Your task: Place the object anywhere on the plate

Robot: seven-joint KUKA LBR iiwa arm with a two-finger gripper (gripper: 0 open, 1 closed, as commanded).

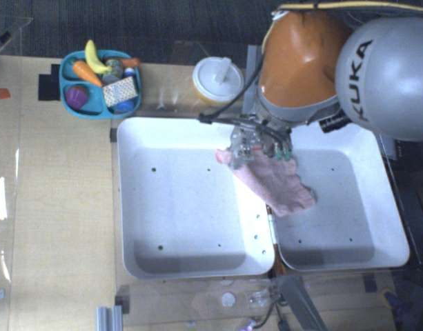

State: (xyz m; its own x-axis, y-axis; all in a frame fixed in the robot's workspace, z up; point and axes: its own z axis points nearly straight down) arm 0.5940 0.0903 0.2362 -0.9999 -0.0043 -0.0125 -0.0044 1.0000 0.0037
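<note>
Gripper (261, 145) is touching the far end of a pink cloth (277, 183) draped across both bins' shared rim; jaw spread cannot be determined.

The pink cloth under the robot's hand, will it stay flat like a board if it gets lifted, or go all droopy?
Probably droopy. The pink cloth lies rumpled and draped across the ridge where the left bin meets the right bin, so it looks soft, not stiff. It seems thin, so likely light. If pushed, it would probably bunch up rather than slide neatly.
</note>
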